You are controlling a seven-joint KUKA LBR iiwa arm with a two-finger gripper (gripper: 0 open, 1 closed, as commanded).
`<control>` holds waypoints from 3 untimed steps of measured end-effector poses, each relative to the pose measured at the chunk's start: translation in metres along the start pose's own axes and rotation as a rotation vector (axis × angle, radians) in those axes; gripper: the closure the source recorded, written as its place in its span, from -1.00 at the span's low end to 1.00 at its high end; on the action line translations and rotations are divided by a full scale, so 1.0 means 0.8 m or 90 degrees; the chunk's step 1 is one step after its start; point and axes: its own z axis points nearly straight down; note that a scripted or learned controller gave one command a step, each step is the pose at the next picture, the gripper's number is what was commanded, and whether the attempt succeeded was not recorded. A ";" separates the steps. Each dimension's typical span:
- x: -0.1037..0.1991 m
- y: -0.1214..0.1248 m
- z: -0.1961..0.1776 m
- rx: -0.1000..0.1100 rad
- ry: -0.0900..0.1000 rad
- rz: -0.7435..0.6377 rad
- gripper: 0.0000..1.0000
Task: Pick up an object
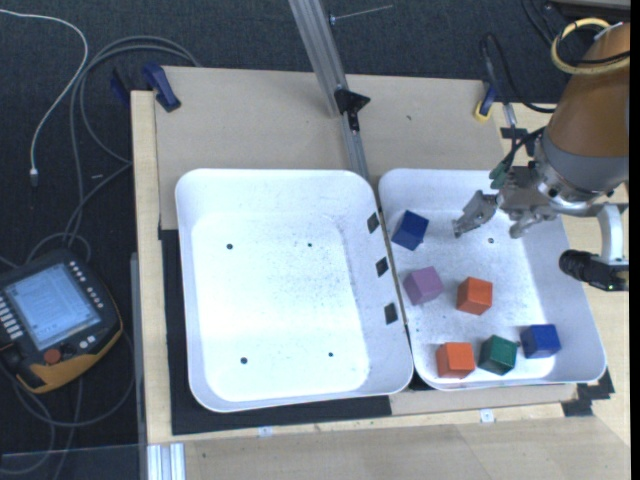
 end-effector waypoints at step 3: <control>-0.003 -0.046 0.153 -0.002 -0.001 -0.002 -1.00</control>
